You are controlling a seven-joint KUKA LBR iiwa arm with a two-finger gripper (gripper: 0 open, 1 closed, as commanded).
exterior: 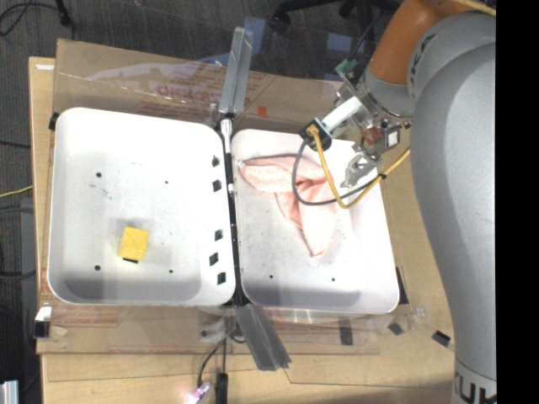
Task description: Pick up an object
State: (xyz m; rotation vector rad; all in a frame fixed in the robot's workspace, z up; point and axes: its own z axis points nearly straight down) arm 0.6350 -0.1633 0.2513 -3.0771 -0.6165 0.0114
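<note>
Cardboard-topped bench under two white bins

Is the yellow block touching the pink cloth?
Apart. The camera view shows the yellow block lying alone in the left bin, while the pink cloth lies in the right bin, with the divider between the bins separating them.

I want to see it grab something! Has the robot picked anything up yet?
Not yet, as far as this shows. Nothing looks lifted: the yellow block sits on the floor of the left bin, and the pink cloth lies in the right bin. The gripper hangs over the cloth's far right edge, with nothing seen between its fingers. Grabbing and lifting are still left.
</note>
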